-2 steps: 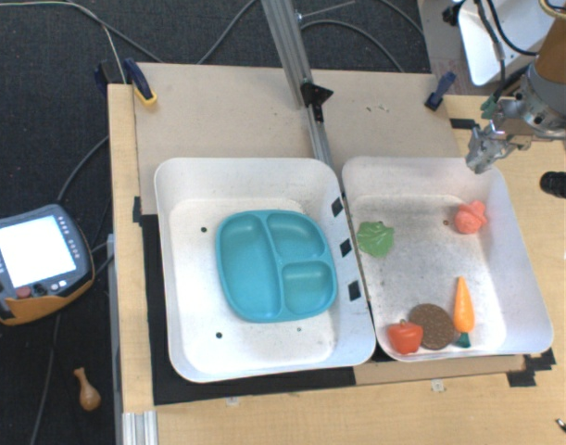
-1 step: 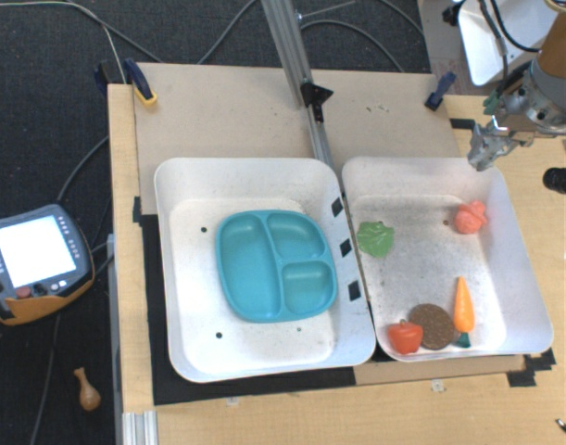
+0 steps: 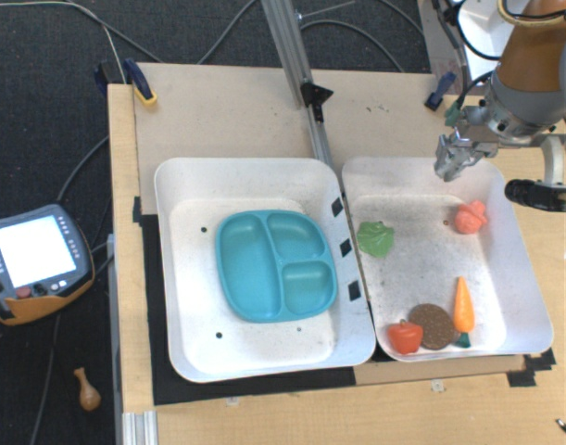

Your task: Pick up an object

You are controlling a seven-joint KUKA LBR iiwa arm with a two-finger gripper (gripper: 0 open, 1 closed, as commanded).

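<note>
So right now I've got the end effector hovering over the upper edge of the right bin, up in the right part of the frame. Honestly can't tell if it's open or closed from this angle, the tip is just a grey blob. Nothing is visibly in it.

Closest candidate is the pink toy, sitting in the upper right of that bin, just below and slightly right of the end effector. It's near but not touching. I'd go for that one: it sits by itself, well apart from everything else, so there's room on both sides of it.

My plan would be to shift over until I'm centred on it, then come straight down. It's close to the bin's right wall though, so I'd watch for clipping the rim.

The carrot, brown disc and red tomato are bunched together at the bottom of the bin, messier to grab. The green thing sits alone on the left side. The blue tray is in the left bin.
</note>
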